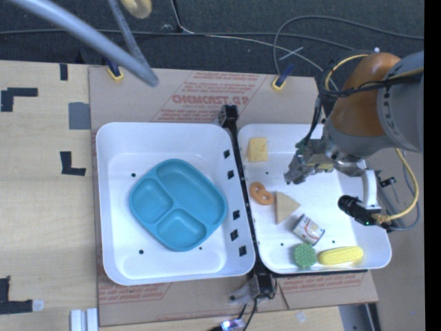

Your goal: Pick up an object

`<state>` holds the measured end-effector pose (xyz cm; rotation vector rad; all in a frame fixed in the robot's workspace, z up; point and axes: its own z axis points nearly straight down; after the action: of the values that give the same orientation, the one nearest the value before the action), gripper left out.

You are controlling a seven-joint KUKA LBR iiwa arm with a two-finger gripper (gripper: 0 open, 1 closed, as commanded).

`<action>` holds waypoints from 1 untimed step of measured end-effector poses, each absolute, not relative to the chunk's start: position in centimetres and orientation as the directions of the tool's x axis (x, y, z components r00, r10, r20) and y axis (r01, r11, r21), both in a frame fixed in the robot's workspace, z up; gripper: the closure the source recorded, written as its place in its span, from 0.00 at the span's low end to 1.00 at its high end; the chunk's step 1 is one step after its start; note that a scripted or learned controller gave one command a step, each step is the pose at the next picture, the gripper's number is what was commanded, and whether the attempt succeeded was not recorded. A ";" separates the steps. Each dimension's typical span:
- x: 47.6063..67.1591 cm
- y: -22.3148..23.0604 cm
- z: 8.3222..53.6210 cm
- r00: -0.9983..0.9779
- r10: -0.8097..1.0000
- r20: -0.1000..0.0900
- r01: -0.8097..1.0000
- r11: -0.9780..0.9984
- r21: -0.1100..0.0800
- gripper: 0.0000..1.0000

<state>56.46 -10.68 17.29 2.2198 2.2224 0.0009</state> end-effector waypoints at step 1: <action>56.6 -10.7 22.6 -0.001 1.000 -0.001 1.000 0.001 0.004 1.00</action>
<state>56.57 -10.66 22.56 2.2172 2.2205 0.0039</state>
